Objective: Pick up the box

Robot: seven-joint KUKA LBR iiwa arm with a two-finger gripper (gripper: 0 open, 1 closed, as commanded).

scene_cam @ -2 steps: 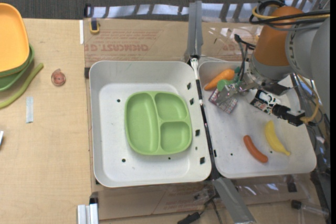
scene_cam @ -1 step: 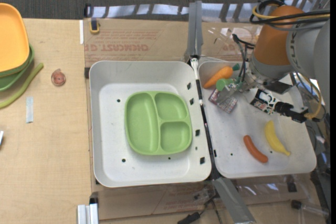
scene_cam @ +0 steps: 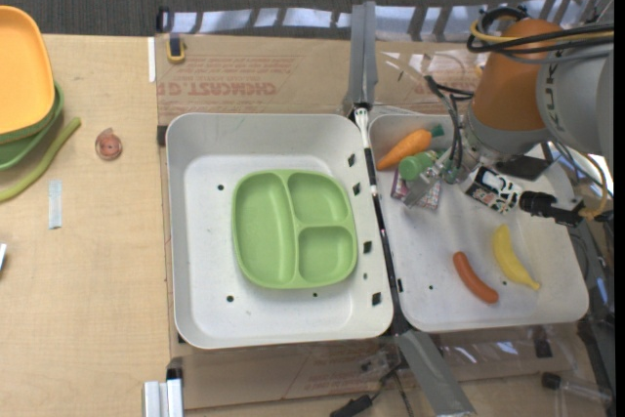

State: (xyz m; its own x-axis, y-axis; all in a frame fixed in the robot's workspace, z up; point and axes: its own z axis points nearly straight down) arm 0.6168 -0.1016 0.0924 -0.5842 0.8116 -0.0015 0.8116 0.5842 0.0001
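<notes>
The right bin [scene_cam: 547,308] holds a carrot [scene_cam: 403,148] near its upper left corner, a hotdog [scene_cam: 475,276] and a banana [scene_cam: 513,258] lower down, and a black-and-white pack [scene_cam: 491,189] under the arm [scene_cam: 542,78]. The box [scene_cam: 422,187] — small, grey and pink with a green patch above it — lies just below the carrot, close to the bin's left wall. The middle of the bin floor is bare. The left bin [scene_cam: 195,308] carries a green tray [scene_cam: 295,229]. The gripper [scene_cam: 451,166] sits just right of the box; whether it is open or closed — I cannot tell.
</notes>
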